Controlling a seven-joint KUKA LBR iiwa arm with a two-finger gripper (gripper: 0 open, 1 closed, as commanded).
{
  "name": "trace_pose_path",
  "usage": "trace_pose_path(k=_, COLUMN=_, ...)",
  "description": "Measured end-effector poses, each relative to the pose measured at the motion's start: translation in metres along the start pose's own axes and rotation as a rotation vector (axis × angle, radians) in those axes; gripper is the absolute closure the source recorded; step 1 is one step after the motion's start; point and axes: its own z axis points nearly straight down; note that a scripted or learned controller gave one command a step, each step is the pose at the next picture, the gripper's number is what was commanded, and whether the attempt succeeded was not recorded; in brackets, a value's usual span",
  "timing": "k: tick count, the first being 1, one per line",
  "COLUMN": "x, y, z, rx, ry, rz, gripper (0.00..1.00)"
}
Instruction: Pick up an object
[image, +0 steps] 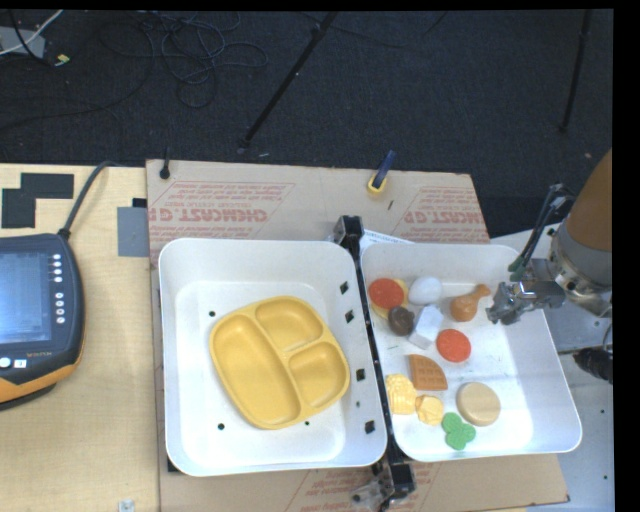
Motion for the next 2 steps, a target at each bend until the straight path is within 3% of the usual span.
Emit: trace_pose_path(k=2, x=0.112, y=-0.021, z=-0.001, rx=0.007, ry=0.004, rz=-0.004, gripper=1.0)
